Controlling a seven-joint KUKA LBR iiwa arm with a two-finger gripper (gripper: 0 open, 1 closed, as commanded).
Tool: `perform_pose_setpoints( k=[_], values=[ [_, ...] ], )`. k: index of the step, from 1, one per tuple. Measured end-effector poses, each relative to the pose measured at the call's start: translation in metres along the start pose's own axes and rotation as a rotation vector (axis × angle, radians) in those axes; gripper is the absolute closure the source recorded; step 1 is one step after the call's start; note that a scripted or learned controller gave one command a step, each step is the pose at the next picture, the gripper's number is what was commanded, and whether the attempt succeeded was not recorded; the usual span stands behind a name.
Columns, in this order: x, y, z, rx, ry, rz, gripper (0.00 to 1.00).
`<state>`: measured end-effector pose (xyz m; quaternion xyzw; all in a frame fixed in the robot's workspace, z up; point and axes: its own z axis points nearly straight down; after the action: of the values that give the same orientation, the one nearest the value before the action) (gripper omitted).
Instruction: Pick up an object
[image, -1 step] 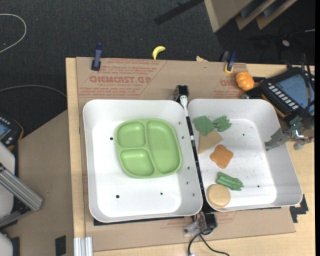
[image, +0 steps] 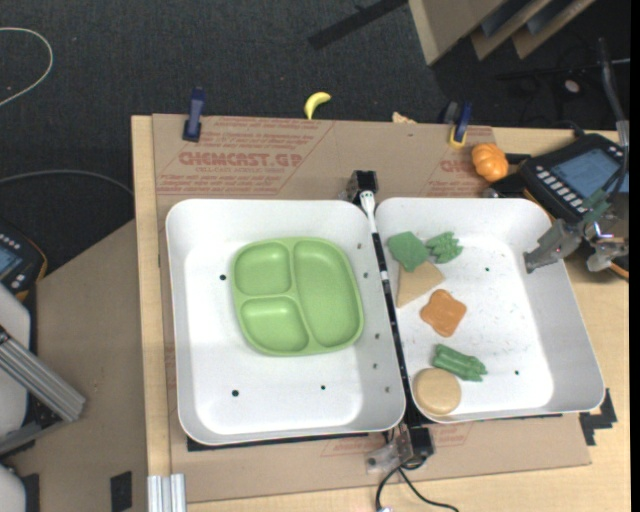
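Note:
The right bin holds several toy foods. A dark green piece and a lighter green leafy piece lie at its upper left, over a tan wedge. Below them are an orange piece, a green vegetable and a round tan bun. My gripper is a small grey shape at the bin's right rim. It is well apart from all the objects, and nothing shows in it.
The left bin holds a green divided plate. A black pendant lies beyond the right bin, with a small orange toy beside it. A yellow banana and blue clamps sit at the board's far edge.

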<state>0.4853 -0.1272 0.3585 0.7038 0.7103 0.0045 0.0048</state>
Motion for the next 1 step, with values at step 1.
perform_pose_setpoints(
  k=[1],
  values=[
    [-0.0269,0.0043,-0.1871,-0.009,-0.007,0.009,0.00]
  ],
)
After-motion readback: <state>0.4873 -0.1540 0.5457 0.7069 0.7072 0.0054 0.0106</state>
